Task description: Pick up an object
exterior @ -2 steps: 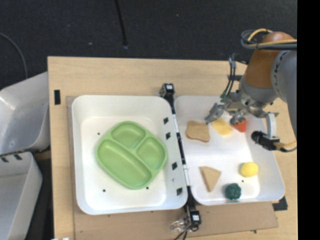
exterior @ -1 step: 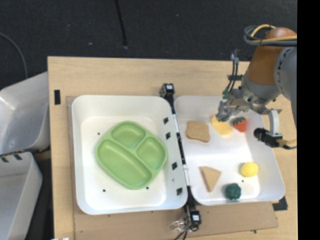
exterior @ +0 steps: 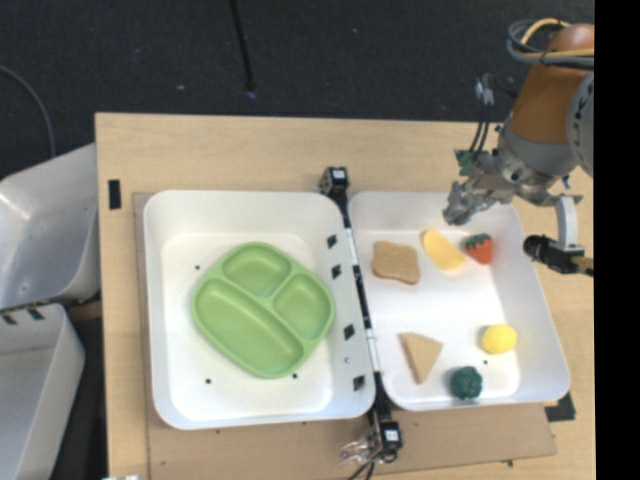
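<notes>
My gripper (exterior: 464, 209) hangs over the far edge of the right bin (exterior: 535, 308), just above and slightly right of a yellow banana-shaped piece (exterior: 442, 250). Nothing shows between its fingers. A small red strawberry (exterior: 480, 249) lies right beside the yellow piece. Further left in the same bin lies a brown bread slice (exterior: 396, 262). Toward the front lie a tan wedge (exterior: 421, 355), a yellow ball (exterior: 498, 339) and a dark green round object (exterior: 465, 382).
The left bin (exterior: 170, 268) holds a green divided plate (exterior: 262, 308). A ridge with black clips (exterior: 352, 288) separates the two bins. A white box (exterior: 45, 228) stands off the bench's left side.
</notes>
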`<state>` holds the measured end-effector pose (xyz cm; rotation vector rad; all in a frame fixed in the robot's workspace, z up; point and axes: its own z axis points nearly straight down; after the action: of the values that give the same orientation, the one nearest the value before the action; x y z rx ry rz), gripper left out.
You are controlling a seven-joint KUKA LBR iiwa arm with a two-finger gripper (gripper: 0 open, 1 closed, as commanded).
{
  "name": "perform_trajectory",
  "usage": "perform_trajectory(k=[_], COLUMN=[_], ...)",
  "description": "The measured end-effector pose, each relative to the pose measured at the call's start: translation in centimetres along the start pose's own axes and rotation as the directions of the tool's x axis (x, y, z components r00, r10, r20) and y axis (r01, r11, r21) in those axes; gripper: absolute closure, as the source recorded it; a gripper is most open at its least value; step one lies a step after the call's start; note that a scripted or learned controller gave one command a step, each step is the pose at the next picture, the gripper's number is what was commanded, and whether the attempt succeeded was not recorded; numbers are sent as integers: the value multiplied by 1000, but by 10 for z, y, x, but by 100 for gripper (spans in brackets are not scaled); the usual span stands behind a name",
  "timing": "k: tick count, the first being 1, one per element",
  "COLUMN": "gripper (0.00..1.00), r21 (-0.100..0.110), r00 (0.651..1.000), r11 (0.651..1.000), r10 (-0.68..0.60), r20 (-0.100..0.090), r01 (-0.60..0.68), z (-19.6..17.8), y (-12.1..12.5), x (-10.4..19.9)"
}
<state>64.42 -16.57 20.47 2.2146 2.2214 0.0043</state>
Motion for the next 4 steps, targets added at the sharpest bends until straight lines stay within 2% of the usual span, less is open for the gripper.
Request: perform_trajectory(k=[1, 2, 3, 4], gripper=[100, 100, 100, 100], r21=[3, 1, 3, 6], r00=[1000, 1000, 1000, 1000], r11=[1000, 1000, 1000, 1000], r10=[-1, -4, -3, -3], r20=[0, -2, -2, -2], r01=[1, 4, 3, 3], z=[-1, -11, -12, -14], y=[1, 9, 14, 13], x=[-1, 61, 104, 163])
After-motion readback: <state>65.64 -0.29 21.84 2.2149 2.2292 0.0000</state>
